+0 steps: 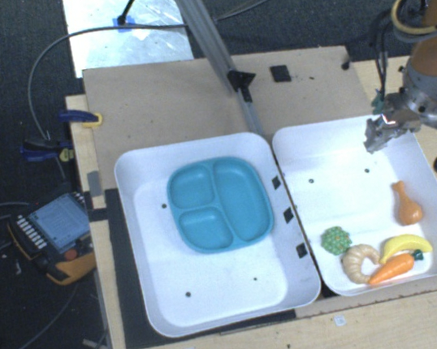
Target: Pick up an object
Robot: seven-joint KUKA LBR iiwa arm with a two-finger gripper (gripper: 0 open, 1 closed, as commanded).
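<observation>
The tabletop (166, 104) carries two white bins. The left bin (161, 302) holds a blue divided plate (219, 204). The right bin (341, 167) holds a banana (405, 244), carrot (391, 268), croissant (357, 258), drumstick (407, 204) and broccoli (335, 238) near its front corner. The tool (378, 134) hovers over the far right; finger state cannot be determined.

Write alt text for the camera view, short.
A grey robot arm's gripper hovers over the right white bin, which holds a broccoli, croissant, carrot, banana and drumstick. The left bin holds a blue divided plate.
</observation>
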